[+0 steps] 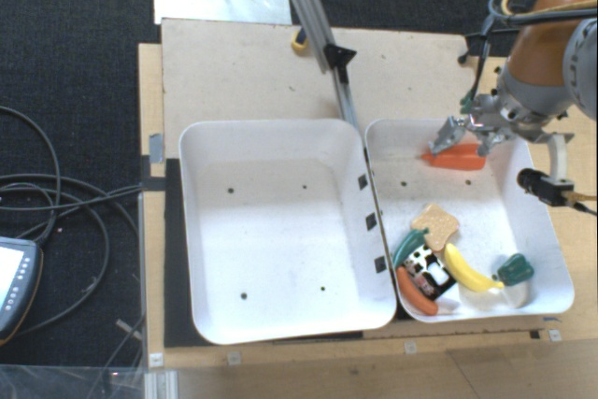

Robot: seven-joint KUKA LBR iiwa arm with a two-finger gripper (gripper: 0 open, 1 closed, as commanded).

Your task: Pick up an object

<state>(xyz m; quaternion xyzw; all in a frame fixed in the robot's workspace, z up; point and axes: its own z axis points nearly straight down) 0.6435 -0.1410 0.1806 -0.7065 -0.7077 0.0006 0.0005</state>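
Orange wedge-shaped block (pixel 458 158), plastic by the look of it: lies flat on the floor of the right-hand shallow white bin (pixel 540 229), at its far end, well apart from the other pieces. That isolation makes it the likeliest target, since nothing crowds it.

Metal two-finger tool (pixel 465 137): sits at the block's upper edge, touching or just above it. Whether it is spread or closed, and whether it grips the block, I cannot tell; the block appears to rest on the bin floor, not lifted.

Grey arm with orange band (pixel 551 51): reaches in from the right, wrist bent down over the bin's far end.

Loose pile at the near end of the same bin: tan slice-shaped piece (pixel 435 222), yellow banana (pixel 467 270), green item (pixel 515 270), red sausage-like piece (pixel 417 292), black-and-white item (pixel 426 264).

Left-hand shallow white bin (pixel 201 201): just beside the right one, on the pale desk (pixel 243 70).
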